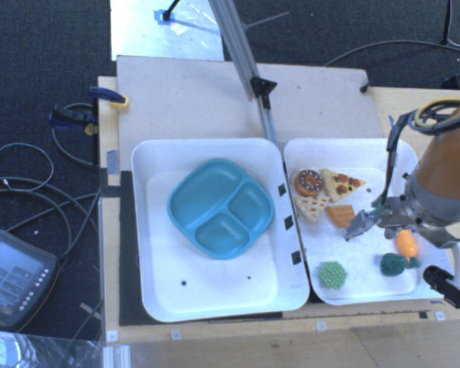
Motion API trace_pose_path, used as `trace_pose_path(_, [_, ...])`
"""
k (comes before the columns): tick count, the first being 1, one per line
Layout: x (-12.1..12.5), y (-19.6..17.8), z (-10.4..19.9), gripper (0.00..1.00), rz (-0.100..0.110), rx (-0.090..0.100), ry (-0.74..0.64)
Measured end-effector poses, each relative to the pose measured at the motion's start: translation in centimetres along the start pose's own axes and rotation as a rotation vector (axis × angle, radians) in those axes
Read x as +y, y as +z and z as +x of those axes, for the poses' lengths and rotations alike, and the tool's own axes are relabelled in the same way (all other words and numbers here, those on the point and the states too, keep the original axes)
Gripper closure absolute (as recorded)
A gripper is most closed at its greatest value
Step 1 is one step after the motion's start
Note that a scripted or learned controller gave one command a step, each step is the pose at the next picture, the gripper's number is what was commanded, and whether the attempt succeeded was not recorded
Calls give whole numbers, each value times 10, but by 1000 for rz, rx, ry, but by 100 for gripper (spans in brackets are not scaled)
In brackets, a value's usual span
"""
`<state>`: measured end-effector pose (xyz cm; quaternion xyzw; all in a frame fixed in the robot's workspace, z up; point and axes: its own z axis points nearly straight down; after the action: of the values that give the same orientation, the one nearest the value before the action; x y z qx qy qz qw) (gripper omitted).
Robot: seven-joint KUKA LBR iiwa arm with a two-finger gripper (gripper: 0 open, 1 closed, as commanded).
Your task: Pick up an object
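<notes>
Orange toy carrot (405,243) is lying in the right bin (299,153), just right of the jaws, which are hovering beside it, their spread impossible to tell, arm reaching in from the right.

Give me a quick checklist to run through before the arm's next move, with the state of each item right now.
1. Objects within reach in the right white bin: ok. An orange carrot-shaped toy, a dark green broccoli toy, a light green round leafy toy, an orange cracker square, a pizza slice toy, a waffle toy and a chocolate donut toy.
2. The gripper over that bin: ok, near the cracker.
3. Anything held: cannot tell.
4. Target isolated: not ok for the cracker, which sits close to the waffle; ok for the leafy toy.
5. The blue sectioned plastic plate out of the way: ok, in the left white bin.
</notes>
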<state>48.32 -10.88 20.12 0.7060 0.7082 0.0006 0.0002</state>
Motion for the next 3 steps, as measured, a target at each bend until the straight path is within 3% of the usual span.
trace_pose_path(1, [0,0,0,0,-1,0,2])
trace_pose_path(3, [-1,103,6,0,7,2,3])
